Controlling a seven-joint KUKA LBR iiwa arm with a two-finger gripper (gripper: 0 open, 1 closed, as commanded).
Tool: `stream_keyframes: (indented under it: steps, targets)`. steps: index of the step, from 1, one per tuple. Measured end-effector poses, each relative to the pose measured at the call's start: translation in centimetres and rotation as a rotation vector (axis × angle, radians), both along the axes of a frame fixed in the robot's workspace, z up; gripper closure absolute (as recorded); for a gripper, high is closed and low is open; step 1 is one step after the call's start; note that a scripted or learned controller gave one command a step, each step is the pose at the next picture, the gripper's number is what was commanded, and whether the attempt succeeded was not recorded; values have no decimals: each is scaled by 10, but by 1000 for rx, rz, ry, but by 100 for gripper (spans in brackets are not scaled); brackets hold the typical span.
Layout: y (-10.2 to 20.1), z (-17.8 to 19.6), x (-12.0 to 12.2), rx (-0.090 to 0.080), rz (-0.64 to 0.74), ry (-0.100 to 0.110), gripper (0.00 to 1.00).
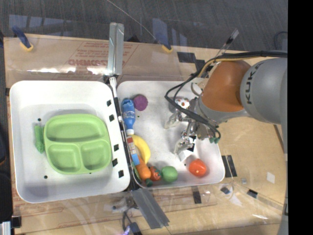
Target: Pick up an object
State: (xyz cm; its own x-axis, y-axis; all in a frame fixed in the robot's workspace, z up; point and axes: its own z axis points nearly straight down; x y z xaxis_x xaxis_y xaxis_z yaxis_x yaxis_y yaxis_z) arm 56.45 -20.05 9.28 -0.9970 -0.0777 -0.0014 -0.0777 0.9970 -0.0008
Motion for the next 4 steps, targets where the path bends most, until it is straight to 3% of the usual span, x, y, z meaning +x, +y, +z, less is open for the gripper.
stream_keyframes:
  steps: [1,2,3,4]
  targets:
    - [-7,0,-45,1,-155,-1,0]
    - [79,-1,-80,3,-301,2,0]
    - [100,0,-66,-5,-265,-2,0]
    - [102,0,-21,-2,-188,-1,0]
